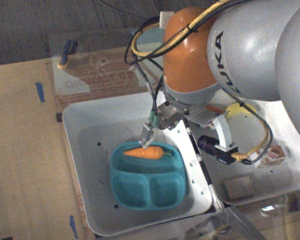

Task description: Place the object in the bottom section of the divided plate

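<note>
Looming nearest, the grey arm (251,42) is held low so that its tool (146,137), whose spread cannot be told, is set at the end of the carrot (144,153), laid across the large section of the teal plate (151,193) in the left bin (87,155).

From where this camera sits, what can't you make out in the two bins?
- Camera view: whether the gripper touches the carrot on the teal plate; that spot is small and blurred.
- Camera view: much of the right bin, covered by the arm.
- Camera view: the yellow shape, half hidden under the arm; unidentifiable.
- Camera view: the reddish item, too small and cut off by the arm.
</note>
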Robot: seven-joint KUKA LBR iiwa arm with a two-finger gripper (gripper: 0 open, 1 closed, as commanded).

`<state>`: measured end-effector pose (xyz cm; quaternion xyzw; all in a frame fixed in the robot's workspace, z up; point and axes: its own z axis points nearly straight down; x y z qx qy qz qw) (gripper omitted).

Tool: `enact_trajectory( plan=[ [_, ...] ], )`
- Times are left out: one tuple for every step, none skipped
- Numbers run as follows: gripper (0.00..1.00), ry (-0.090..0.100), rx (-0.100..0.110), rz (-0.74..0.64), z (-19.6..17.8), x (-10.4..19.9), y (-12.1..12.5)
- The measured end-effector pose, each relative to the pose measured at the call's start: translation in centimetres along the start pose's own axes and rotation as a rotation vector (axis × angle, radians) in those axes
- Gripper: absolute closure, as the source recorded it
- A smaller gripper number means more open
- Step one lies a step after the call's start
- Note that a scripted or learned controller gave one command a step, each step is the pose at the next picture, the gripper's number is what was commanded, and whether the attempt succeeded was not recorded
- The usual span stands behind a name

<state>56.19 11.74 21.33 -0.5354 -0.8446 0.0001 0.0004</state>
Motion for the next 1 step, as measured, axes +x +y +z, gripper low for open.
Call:
enact_trajectory(
  plan=[
    [0.00, -0.002, -0.004, 0.065, -4.85, -3.37, -0.82]
  ],
)
